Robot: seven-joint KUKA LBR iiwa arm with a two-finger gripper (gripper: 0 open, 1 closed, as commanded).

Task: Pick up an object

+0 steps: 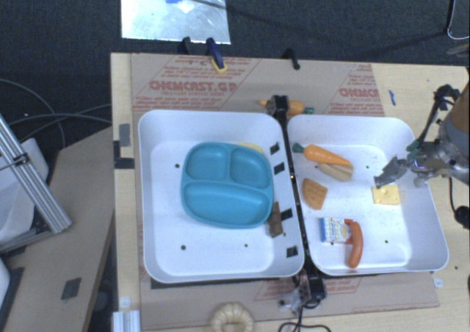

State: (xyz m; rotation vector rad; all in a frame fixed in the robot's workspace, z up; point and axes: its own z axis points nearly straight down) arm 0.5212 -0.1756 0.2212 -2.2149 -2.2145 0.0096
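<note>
My gripper (pixel 404 176) hangs over the right side of the right bin (pixel 422 250), open, with nothing between its fingers. One finger (pixel 387 174) points down-left and the other (pixel 421 178) sits further right. Just below them a yellow cheese slice (pixel 387 195) lies on the bin floor. Also in this bin are an orange carrot (pixel 327 155), a tan bread stick (pixel 335 171), an orange cracker (pixel 314 193), a small printed packet (pixel 335 231) and a red sausage (pixel 355 243).
A blue divided plate (pixel 228 183) lies in the left bin (pixel 165 250), with a small brown piece (pixel 275 221) by the divider. The arm's wrist (pixel 455 154) comes in over the right rim. Clamps (pixel 279 106) sit at the bins' far edge.
</note>
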